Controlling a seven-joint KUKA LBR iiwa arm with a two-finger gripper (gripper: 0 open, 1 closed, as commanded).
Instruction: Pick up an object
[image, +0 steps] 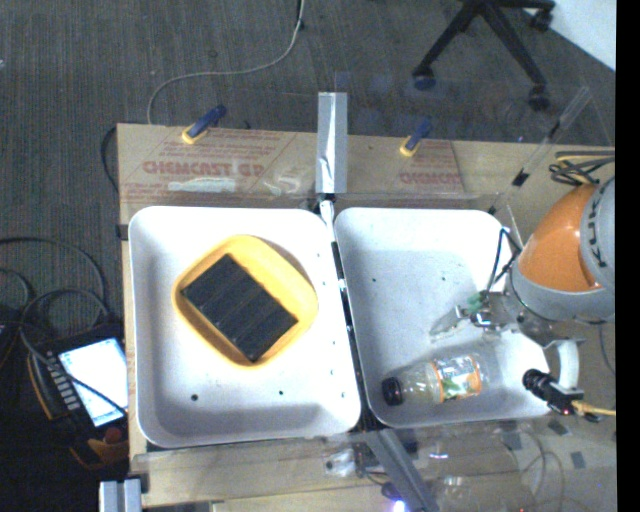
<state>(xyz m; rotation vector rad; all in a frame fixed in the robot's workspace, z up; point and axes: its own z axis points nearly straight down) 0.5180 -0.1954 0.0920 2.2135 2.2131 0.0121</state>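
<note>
So the bench had two shallow white bins with rounded corners sitting side by side. The left bin (150, 400) held a yellow, rounded-square dish (290, 275), glossy-looking plastic, with a dark ribbed slab (240, 307) lying in it at a tilt, kind of like a grill plate. The right bin (400, 260) had a small clear plastic bottle (436, 381) lying on its side near the front wall, dark cap pointing left toward the divider, orange and green label around the middle, yellowish liquid inside.

The arm (565, 265) came in from the right, big smooth orange dome over a grey wrist, hanging over the right bin's right side. The gripper (462, 315) was a shiny metal bit poking left, just above and behind the bottle, not touching it as far as I could see. Honestly couldn't tell whether it was spread or closed, too small and blurry. Nothing was visibly held.

Behind the bins was a brown cardboard sheet (220, 165) with red lettering.
</note>
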